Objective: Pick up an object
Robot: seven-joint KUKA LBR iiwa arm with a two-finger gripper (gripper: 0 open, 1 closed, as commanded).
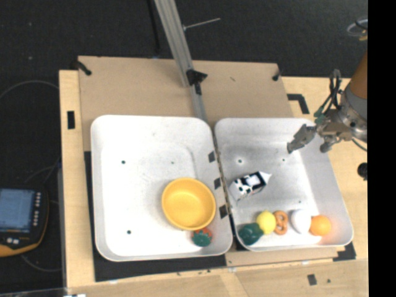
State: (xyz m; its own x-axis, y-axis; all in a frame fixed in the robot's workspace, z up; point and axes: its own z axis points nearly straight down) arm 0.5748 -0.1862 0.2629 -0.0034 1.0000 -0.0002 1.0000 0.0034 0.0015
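Observation:
My gripper (pixel 307 146) hangs over the upper right part of the right bin (pixel 260 135), open, with nothing between its fingers. Below and left of it a black-and-white toy (pixel 249 184) lies near the bin's left wall. Along the right bin's front edge sit a green object (pixel 250 232), a yellow lemon (pixel 266 221), an orange ring (pixel 281 222), a white egg (pixel 300 220) and an orange ball (pixel 320 225). In the left bin (pixel 124 147) a yellow bowl (pixel 189 203) stands near the front right, with a small green and red item (pixel 202 237) just in front of it.
A grey metal pole (pixel 176 36) slants from the top of the view down to the gap between the bins. A handheld control pad (pixel 18 218) lies at the far left, off the bench. The bins' shared walls meet at the centre.

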